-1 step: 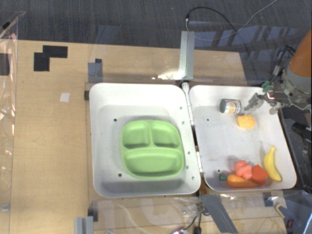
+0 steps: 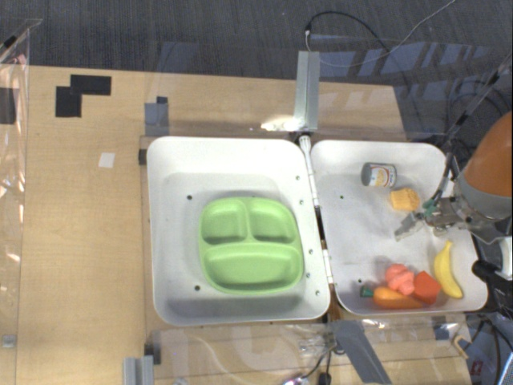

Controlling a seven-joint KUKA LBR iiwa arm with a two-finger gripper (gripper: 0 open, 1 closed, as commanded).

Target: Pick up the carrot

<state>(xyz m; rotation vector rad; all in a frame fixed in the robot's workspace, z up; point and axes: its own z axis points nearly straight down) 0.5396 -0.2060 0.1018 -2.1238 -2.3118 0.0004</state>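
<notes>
The bench (image 2: 80, 239) was pale wood, with black tape patches (image 2: 80, 93) near its far left corner and a small pale square (image 2: 107, 160) stuck further in. Beyond it lay dark grey carpet (image 2: 200, 14), crossed by a looping black cable (image 2: 353, 24). A clear panel (image 2: 12, 175) stood along the left edge, and a metal post (image 2: 308, 91) rose behind the seam where the two bins met.

The left bin (image 2: 168, 183) held a green divided tray (image 2: 251, 243), sitting about centre. The right bin (image 2: 353, 239) held the food items: a small can (image 2: 377, 175) on its side near the far wall — its label too small to read — and a yellow block (image 2: 405, 200) just beside it. The carrot (image 2: 397, 298) lay along the near wall, orange with a green tip at its left end, touching a pink piece (image 2: 399, 277) and a red piece (image 2: 426, 286). A banana (image 2: 446, 269) lay just right of these.

The gripper (image 2: 410, 225) hung over the right side of the bin, fingers parted and holding nothing, between the yellow block and the banana, apart from the carrot.
</notes>
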